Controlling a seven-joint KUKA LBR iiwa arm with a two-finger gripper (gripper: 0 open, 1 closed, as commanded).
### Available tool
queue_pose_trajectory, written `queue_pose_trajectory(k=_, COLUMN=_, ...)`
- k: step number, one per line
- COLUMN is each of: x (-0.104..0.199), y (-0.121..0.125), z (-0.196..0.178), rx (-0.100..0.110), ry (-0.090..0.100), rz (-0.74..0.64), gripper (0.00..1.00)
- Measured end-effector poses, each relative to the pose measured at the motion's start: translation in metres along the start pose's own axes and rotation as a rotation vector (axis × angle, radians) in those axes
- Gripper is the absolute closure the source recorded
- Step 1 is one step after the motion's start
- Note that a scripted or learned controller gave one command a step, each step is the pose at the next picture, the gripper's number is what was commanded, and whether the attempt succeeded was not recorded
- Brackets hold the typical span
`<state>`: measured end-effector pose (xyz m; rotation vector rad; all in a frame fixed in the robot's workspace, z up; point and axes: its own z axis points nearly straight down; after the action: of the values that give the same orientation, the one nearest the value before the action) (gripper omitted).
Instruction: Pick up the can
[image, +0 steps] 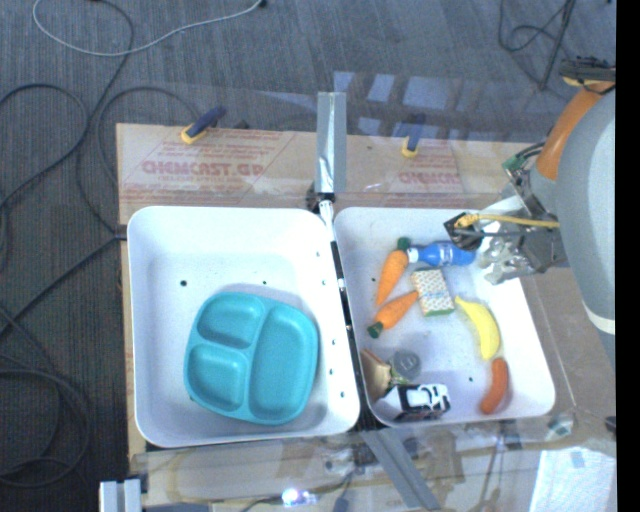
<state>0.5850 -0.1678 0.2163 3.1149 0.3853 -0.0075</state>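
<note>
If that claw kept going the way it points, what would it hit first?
Likely the blue bottle, lying just ahead of the gripper. Depth is unclear from this slant, so it might meet the bin floor beside it instead.

White bins: two shallow white bins (160, 260) (530, 350)
Plates: one teal divided plastic plate (252, 358)
Carrots: two orange carrots with green tops (391, 277) (396, 311)
Bananas: one yellow banana (483, 327)
Bottles: one blue-and-white plastic bottle (442, 255)
Cans: one small grey can (406, 362)
Sponges: one speckled yellow-green square sponge (433, 292)
Sausages: one reddish-orange sausage shape (494, 386)
</note>
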Motion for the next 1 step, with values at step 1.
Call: queue_pose_trajectory(k=1, x=-0.0309, y=-0.0288, z=0.0176, rx=0.001, ry=-0.003, rz=0.042, gripper=1.0)
